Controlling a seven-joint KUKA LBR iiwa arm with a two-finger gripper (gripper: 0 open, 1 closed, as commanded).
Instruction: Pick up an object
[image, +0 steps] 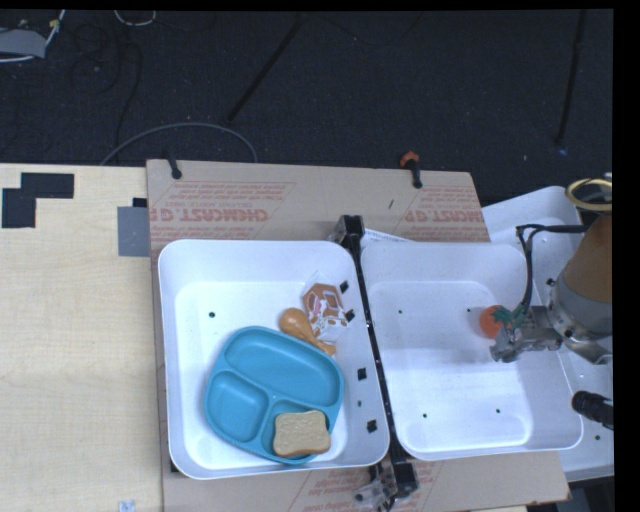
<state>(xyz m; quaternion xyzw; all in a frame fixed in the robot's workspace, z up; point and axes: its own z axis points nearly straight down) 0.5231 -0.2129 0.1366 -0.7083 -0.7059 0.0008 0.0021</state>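
The small orange object (489, 320) near the right bin's (440, 440) right edge looks light and smooth, best taken across its middle; the gripper (512, 340) is just beside it, and I cannot tell how open it is.

Plate (250, 385) in left bin (190, 300), bread (301, 433) on plate, ball (491, 320) in right bin (450, 420)

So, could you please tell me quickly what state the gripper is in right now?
Gripper: cannot be told; it sits in the right bin beside a small orange object.
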